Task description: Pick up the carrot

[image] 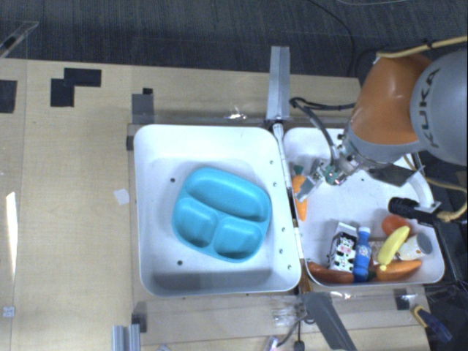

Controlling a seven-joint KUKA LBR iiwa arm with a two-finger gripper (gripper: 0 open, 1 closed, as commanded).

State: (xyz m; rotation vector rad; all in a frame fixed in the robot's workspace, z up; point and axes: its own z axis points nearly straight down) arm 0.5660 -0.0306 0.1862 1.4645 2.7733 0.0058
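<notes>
The carrot (pixel 300 200) is a small orange piece with a bit of green at its far end. It lies against the left wall of the right bin (pixel 365 196), partly hidden by the gripper. My gripper (pixel 310 186) reaches in from the right and hangs low over the carrot's upper half, touching it or very close to it. The slant of the view hides how the gripper meets the carrot. The grey arm with its orange band stands over the bin's far right.
The left bin (pixel 157 196) holds a blue divided plate (pixel 221 212). Along the right bin's near edge lie a brown sausage (pixel 329 273), a white patterned box (pixel 342 246), a blue bottle (pixel 362 254), a banana (pixel 393 243) and an orange vegetable (pixel 400 268).
</notes>
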